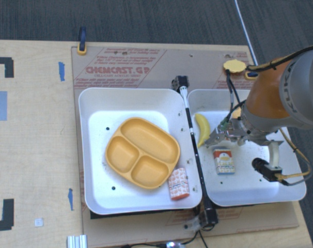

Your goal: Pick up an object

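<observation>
A yellow banana (202,129) lies along the left wall of the right bin (249,190). Just right of it, a small white and orange carton (224,162) lies flat on the bin floor. My gripper (220,137) hangs low over the right bin, between the banana's lower end and the carton's top edge, and nothing shows in its grasp. In the left bin (94,112) rests a yellow plate with three compartments (141,152). A small pink packet (178,183) lies by the plate's lower right corner.
The two bins meet at a shared wall with a black rod (190,128) along it. The arm's grey and orange body (275,97) covers the right bin's upper right part. A yellow disc (234,65) sits on the board behind the bins.
</observation>
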`<state>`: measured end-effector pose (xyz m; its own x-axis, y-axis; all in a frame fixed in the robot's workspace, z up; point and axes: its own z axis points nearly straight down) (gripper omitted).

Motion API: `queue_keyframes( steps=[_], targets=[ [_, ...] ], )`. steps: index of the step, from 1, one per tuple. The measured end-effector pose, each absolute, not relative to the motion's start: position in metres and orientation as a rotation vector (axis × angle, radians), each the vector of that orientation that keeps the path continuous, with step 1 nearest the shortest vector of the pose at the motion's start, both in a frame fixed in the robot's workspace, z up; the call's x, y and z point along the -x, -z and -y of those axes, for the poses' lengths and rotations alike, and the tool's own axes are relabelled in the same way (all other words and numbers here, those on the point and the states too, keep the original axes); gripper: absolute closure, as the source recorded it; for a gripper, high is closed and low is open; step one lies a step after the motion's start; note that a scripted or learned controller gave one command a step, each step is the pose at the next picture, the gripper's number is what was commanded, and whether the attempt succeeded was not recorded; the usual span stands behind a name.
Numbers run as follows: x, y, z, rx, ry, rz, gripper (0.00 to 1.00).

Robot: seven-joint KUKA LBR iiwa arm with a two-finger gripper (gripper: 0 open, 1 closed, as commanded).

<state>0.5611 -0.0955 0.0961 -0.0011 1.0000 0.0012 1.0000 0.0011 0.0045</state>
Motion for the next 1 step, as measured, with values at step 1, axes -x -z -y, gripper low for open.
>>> queue_keyframes(
  steps=[1],
  targets=[
    [-0.4883, -0.1849, 0.0734, -2.223, 0.0, -2.223, 1.0]
  ],
)
